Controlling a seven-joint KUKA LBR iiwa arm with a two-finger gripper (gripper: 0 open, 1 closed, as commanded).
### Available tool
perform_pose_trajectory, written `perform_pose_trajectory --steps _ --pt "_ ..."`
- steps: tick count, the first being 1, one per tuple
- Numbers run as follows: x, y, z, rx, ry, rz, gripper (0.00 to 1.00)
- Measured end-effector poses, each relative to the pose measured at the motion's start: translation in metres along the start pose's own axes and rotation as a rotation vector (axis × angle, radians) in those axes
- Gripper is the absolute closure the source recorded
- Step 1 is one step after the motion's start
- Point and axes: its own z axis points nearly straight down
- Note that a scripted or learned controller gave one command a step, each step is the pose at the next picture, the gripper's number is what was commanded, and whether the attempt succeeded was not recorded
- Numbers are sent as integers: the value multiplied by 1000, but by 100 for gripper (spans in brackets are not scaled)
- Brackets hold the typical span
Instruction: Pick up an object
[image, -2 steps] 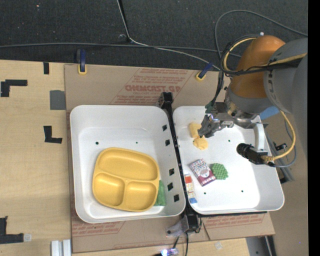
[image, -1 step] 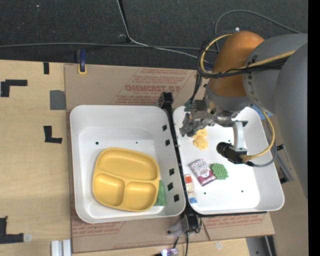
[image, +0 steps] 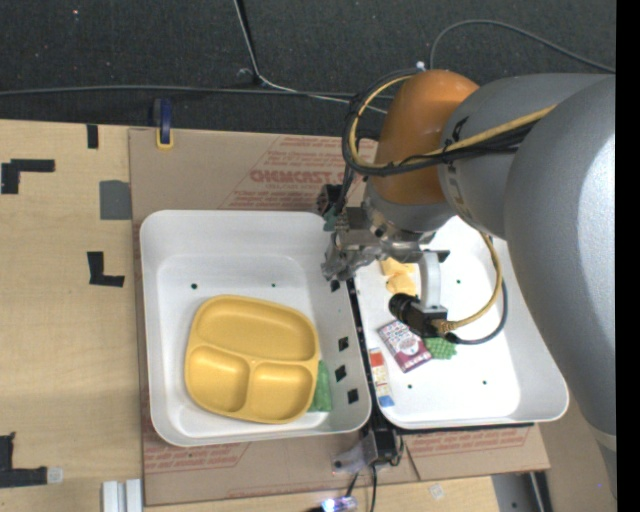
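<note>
Arm low over the divide between the two white bins, its hand above the right bin's rear-left corner.

The hand (image: 352, 250) hangs at the rear of the ridge where the bins meet; whether it is spread or pressed together cannot be told, as the wrist's dark hardware hides it. Just beside it in the right bin (image: 520, 400) lies a pale yellow item (image: 401, 273), partly covered by the arm's fittings. Nearer the front edge of the worktop (image: 60, 340), along that bin's left wall, lie a maroon-and-white packet (image: 404, 347), a green piece (image: 442, 350) touching it, and a narrow white carton with red marking (image: 380, 375). In the left bin (image: 160, 300), a yellow three-compartment tray (image: 252, 358) rests in the front half, with a green object (image: 322, 388) wedged against its right edge.
</note>
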Motion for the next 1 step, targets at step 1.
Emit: perform_pose_trajectory --steps 1 --pt "48 5 -4 -1 0 -1 100"
